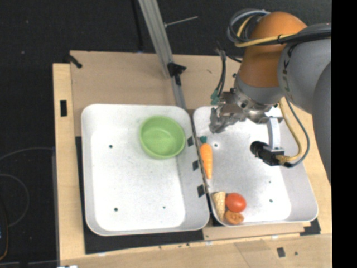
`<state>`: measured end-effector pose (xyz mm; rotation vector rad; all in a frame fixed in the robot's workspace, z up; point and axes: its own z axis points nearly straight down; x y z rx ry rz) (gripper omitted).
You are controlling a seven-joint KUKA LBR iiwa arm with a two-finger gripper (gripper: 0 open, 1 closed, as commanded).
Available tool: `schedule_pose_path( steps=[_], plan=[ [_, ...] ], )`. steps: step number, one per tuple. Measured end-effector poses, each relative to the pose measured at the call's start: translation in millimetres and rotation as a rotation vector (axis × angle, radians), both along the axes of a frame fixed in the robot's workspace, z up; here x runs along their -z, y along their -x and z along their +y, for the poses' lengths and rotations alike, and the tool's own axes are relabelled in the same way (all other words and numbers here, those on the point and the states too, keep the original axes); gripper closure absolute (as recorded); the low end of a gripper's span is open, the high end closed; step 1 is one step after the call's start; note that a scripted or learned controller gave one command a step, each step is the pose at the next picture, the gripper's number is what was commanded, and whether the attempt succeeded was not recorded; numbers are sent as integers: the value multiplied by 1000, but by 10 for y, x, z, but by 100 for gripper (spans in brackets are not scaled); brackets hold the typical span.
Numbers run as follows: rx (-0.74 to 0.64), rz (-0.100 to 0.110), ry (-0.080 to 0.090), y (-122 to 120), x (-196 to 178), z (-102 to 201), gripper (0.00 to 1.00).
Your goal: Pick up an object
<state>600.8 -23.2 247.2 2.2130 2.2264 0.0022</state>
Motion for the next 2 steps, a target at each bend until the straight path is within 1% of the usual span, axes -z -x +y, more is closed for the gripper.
schedule_pose_path(
  steps=[1, 2],
  plan=[
    [2, 1, -1, -224, 94, 516, 100],
    [-1, -1, -2, -515, -26, 940, 100]
  ],
)
